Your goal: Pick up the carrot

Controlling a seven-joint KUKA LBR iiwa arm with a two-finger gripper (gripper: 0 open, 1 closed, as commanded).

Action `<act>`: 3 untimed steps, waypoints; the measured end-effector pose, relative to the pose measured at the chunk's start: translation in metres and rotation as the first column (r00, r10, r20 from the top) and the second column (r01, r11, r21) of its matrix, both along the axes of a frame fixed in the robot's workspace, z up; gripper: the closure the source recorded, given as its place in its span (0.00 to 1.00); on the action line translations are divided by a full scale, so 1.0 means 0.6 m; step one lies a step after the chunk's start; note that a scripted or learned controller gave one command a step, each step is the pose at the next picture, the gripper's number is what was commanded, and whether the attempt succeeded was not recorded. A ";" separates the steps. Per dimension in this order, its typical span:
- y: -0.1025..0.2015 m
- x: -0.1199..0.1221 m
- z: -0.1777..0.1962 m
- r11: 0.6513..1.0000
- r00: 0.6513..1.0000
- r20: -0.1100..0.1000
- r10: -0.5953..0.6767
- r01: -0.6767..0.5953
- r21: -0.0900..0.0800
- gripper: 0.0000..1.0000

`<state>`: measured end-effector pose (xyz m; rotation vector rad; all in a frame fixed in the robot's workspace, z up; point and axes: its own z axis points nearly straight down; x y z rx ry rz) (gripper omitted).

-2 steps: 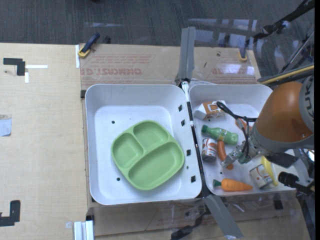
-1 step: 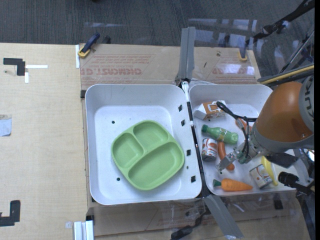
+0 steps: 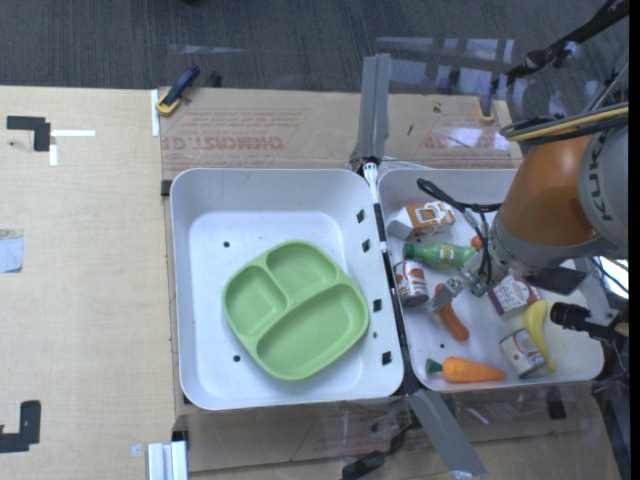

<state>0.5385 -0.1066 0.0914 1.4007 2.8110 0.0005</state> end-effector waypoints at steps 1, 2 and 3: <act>-0.108 0.109 0.023 0.984 0.984 0.003 0.176 -0.176 -0.003 0.00; -0.192 0.106 0.077 0.930 0.930 0.004 0.367 -0.367 -0.004 0.00; -0.193 0.185 0.107 0.849 0.849 0.005 0.529 -0.529 -0.006 0.00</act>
